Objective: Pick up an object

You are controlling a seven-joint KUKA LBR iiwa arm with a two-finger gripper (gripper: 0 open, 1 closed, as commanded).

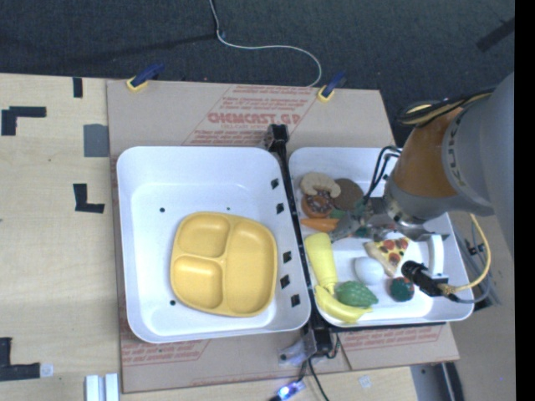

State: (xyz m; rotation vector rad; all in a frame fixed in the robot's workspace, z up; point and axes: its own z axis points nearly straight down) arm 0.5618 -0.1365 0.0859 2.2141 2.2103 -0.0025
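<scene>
We take the yellow banana (328, 278) as our landmark; it lies along the left wall of the right bin (456, 312), nearest the front rim. Touching its lower end on the right we see a green leafy piece (357, 293), and just beyond that a small white egg-like object (366, 268). To the right of these sits a pizza slice (389, 252), with a dark green and red item (402, 289) near the front wall. Across the divider, left of the banana, the left bin (142, 182) holds a yellow compartment tray (224, 263), well apart from everything else. Just behind the banana's upper end lies an orange piece (318, 220), and behind that a brown, doughnut-like object (320, 190) beside a dark round one (348, 193). The gripper (355, 222) hangs to the upper right of the banana, close over the orange piece; we cannot tell how its fingers stand, nor whether anything sits between them. The grey arm (435, 170) with its orange band reaches in from farther right.
</scene>
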